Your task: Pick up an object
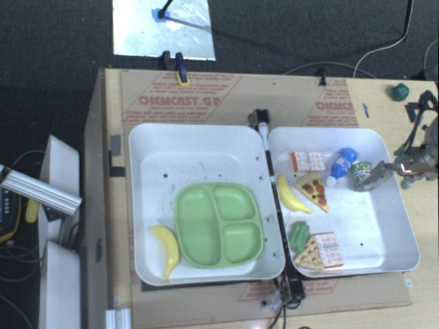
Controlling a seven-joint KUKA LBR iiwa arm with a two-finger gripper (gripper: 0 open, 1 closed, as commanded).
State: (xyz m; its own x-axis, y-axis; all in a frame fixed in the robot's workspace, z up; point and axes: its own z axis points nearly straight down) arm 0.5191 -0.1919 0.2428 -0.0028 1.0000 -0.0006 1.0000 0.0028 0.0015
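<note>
gripper point(381, 172) at right bin point(405, 242) edge | finger state cannot be told | beside green-labelled can point(361, 175), likely its target | blue bottle point(341, 163) adjacent

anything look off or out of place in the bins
Mostly tidy. One banana in the right bin leans against the wall shared with the left bin, rather than lying flat like the other banana.

One fixed camera looks down at a slant on both bins point(206, 139) from above.
</note>
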